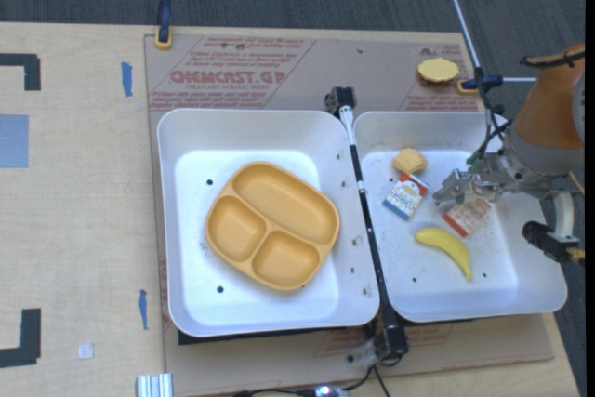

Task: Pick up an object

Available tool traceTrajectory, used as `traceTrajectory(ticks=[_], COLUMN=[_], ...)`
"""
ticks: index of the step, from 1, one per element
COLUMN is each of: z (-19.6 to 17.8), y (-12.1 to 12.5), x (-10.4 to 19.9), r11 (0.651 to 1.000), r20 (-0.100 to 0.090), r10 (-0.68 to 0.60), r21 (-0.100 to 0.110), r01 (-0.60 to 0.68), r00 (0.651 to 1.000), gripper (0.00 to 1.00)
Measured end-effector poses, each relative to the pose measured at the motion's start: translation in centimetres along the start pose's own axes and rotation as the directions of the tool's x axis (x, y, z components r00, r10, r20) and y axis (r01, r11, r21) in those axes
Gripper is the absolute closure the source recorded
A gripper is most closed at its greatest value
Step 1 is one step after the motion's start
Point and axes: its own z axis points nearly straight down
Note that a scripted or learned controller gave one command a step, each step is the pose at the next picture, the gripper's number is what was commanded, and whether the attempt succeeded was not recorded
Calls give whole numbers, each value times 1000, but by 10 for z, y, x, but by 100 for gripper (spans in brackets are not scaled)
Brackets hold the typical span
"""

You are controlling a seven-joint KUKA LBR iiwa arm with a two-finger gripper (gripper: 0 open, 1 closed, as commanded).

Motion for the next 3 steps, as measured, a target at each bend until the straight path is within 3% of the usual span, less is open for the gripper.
traceTrajectory(ticks=[1, 2, 3], z=[-83, -106, -122], y=[-37, -65, -97], x=[60, 129, 177], r11=[1000, 1000, 1000], r20=[-3, -4, -4], r10=[0, 0, 0], r21=[4, 8, 8], r01=[0, 0, 0], r00=[1000, 1000, 1000], gripper=[100, 100, 100])
